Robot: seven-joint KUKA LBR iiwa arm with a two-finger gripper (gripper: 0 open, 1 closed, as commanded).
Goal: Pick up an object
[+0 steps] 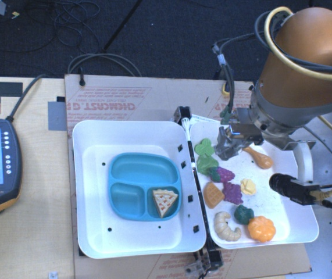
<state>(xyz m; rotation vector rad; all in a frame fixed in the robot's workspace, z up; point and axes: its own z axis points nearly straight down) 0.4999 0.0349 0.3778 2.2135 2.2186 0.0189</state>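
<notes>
Reaching in from the right, grey arm with orange band [305, 39], gripper [231, 144] low over the far end of the right white bin [305, 225], just beside the green toy leaf [204, 149]; fingers blurred against the metal, so spread or pressed together cannot be told, and nothing seen pinched.

Carrying both bins, pale wooden counter [32, 237]. Sitting in the left white bin [90, 214], a blue divided plate [142, 185] of smooth hard plastic, with a waffle-patterned toy wedge [165, 201] in its right compartment.

Scattered in the right bin, small play-food pieces, likely light, hollow and stiff plastic (glossy, so probably slippery on rounded faces): orange pumpkin-like toy [261, 229], cream shrimp [227, 226], orange waffle piece [213, 195], purple grapes [231, 190], tan drumstick [259, 157], dark green lump [243, 214], pale yellow bit [247, 186].

Nearest candidate: the green leaf, thin and ridged, probably best taken across its narrow width. Lying close to the bin's dividing wall, so little room for one finger on that side. Easier option, perhaps: the drumstick, gripped across its slim shaft.
</notes>
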